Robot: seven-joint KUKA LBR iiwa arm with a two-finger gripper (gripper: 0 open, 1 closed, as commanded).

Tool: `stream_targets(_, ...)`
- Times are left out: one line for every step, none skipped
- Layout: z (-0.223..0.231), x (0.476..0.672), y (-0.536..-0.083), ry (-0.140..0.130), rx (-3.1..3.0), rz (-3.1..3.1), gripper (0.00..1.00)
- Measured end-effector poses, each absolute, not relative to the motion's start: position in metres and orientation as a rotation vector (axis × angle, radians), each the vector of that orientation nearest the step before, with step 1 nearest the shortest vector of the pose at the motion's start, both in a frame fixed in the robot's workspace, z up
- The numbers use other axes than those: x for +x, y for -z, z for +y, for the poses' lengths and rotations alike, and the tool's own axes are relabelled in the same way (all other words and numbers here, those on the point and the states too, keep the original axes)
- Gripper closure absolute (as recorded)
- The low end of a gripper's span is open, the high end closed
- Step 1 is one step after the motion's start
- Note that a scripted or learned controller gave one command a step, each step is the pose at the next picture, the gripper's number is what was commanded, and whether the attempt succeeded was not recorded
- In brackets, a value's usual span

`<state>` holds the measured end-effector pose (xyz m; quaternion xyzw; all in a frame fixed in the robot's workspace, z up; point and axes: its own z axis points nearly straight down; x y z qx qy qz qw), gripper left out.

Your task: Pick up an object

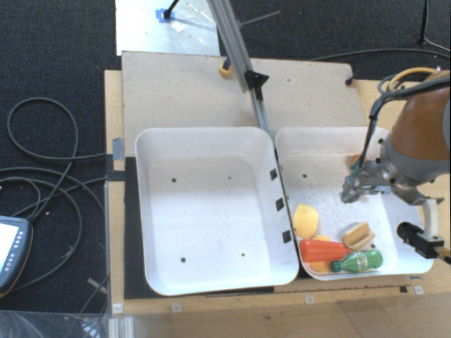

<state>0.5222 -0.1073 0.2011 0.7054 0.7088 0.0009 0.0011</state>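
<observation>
The gripper [354,189] hovers over the right bin [318,146]; its claw state cannot be told. Nothing looks lifted; the green bottle [359,261] and its neighbours lie below, so picking remains.

Grey arm [417,143] from the right — gripper [351,191] low, pointing left

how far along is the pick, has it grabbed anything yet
Early stage. Done: the arm has reached over the right bin, with the gripper above its bare floor. In hand: nothing visible between the fingers. Left: the whole pick. The yellow piece, the bread roll, the red-orange piece and the green bottle all lie at the bin's near end, below the gripper in the camera view and apart from it.
</observation>
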Motion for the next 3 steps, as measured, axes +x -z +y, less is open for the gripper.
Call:
stream_targets(-0.051,0.534,-0.217,-0.006,2.209,2.233,1.00)
stream_targets(0.001,0.546,-0.210,-0.005,2.210,2.234,1.00)
stream_targets(0.057,0.553,-0.206,-0.005,2.209,2.235,1.00)
